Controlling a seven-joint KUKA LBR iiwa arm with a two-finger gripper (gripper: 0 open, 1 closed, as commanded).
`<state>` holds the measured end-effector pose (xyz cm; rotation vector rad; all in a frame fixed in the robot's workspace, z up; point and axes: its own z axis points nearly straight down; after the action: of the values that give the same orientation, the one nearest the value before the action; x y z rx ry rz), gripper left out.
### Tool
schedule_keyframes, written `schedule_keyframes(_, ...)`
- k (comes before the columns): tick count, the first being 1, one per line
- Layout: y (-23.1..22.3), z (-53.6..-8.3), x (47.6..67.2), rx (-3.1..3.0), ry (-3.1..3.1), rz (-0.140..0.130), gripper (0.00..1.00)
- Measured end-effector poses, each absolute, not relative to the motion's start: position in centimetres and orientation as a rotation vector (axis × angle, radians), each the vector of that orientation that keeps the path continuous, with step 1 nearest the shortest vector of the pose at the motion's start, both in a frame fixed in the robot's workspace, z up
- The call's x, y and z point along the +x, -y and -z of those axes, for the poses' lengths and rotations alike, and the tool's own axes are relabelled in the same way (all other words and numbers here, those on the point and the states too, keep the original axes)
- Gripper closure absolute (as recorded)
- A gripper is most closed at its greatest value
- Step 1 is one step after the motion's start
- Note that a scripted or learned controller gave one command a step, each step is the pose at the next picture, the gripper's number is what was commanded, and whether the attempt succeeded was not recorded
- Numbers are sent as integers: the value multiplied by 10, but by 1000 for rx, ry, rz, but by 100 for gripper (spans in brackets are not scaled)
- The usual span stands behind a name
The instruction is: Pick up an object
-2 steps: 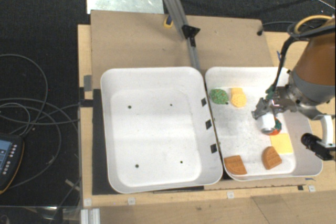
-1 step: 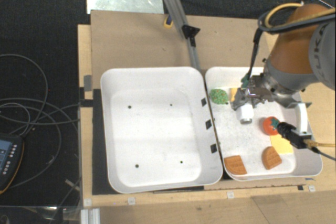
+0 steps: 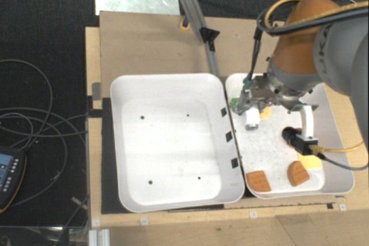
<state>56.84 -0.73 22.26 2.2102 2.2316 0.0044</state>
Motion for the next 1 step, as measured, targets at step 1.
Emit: schedule_keyframes(1, -45, -218, 578, 2210, -2233, -4, 100)
